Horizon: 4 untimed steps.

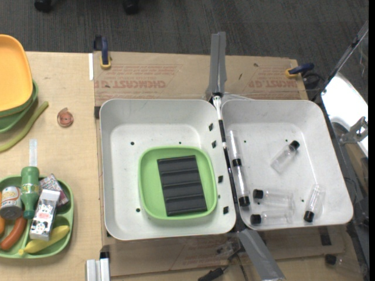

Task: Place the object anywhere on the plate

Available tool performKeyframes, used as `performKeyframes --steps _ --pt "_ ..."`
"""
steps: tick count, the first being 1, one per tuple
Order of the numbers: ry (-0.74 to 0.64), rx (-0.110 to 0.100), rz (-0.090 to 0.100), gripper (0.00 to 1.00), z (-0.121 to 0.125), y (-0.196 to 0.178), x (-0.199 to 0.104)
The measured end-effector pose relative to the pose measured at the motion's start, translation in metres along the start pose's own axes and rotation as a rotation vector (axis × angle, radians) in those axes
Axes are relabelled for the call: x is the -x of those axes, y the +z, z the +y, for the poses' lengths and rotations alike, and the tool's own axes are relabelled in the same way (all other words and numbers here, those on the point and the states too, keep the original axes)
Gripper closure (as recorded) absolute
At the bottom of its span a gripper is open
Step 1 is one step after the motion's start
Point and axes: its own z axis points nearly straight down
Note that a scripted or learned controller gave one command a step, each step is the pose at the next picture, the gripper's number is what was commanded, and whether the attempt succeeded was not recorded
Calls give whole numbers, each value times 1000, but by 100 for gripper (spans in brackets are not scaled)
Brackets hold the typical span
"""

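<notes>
While the black ridged object [182, 185] lies flat on the green plate [148, 177], it fills the plate's middle.
Plate sits in the left bin [117, 127]; clear vials [285, 155] scatter the right bin [310, 122]; tool's state cannot be told.

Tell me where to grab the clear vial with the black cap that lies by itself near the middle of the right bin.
Grip the clear plastic vial across its barrel's middle, coming from straight above. It lies flat and slanted, black cap up-right, so the claw should close across its narrow width.
</notes>
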Motion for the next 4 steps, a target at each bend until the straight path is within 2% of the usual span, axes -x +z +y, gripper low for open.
performKeyframes --steps 1,3,4 --pt "98 -1 -1 0 -1 -47 -2" --pt "185 -4 -2 0 3 -31 4" --pt "245 -2 -1 0 3 -57 4"
